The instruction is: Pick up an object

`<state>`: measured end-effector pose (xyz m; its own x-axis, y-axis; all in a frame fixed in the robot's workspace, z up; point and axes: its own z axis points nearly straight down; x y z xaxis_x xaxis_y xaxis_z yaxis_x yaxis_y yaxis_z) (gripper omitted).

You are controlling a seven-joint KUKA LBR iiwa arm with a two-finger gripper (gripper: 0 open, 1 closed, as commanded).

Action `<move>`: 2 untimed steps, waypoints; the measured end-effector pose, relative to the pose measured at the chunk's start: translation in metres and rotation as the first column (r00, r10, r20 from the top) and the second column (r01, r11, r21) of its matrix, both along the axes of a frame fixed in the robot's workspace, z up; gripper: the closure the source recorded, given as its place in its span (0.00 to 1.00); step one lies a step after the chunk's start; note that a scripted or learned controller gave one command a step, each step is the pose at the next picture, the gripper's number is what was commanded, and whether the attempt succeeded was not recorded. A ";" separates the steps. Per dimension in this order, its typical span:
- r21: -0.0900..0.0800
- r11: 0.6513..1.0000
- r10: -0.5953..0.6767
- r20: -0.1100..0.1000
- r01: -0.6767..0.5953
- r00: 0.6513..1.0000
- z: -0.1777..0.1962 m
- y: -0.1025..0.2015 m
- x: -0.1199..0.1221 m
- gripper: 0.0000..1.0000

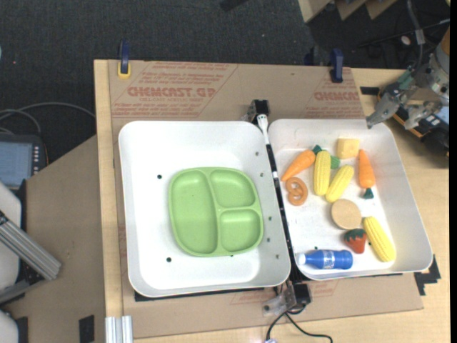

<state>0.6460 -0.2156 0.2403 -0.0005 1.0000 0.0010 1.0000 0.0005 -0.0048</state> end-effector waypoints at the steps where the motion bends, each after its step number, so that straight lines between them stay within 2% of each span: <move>1: -0.002 1.000 0.003 0.018 -0.003 1.000 -0.135 -0.006 -0.031 0.00; 2: -0.004 1.000 0.004 0.015 -0.004 1.000 -0.128 -0.007 -0.032 1.00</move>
